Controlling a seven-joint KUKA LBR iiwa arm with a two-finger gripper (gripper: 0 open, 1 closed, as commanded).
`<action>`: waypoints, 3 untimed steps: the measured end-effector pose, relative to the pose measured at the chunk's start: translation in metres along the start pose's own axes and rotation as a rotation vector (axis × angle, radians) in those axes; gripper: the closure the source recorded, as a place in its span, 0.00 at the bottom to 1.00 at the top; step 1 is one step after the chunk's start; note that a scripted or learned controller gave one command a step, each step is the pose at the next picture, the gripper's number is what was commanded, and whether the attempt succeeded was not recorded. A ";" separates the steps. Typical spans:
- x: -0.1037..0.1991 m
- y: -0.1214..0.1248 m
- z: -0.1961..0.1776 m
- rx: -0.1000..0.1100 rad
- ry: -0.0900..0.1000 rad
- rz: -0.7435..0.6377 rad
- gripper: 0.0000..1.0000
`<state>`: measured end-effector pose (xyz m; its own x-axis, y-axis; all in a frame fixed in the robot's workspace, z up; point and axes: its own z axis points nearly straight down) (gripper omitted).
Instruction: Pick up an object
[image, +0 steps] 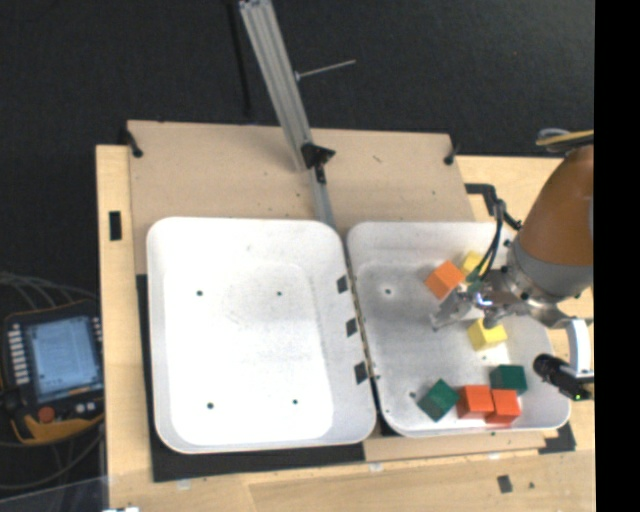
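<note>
Gripper (462, 303) low over the right bin (400, 262), finger spread impossible to tell. An orange block (445, 279) sits just up-left of it, a yellow block (487, 334) just below; contact with either unclear

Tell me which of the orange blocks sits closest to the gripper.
The lone orange block in the right bin's upper part, just left of the gripper. The other two orange blocks lie side by side at the bin's lower edge.

The arm (560, 225) is cut off at the right edge. Its wrist covers part of a yellow block (472, 263) — and the fingertips of the gripper (462, 303) are too blurred to read.
</note>
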<state>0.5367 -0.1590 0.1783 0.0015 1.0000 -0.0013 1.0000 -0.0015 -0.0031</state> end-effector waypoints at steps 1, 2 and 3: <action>-0.006 0.002 0.061 0.001 0.000 0.000 0.00; -0.006 0.005 0.047 -0.009 0.001 0.006 1.00; -0.003 0.006 0.003 -0.009 0.000 -0.004 1.00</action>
<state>0.5426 -0.1618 0.1756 -0.0030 1.0000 -0.0017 1.0000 0.0030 0.0059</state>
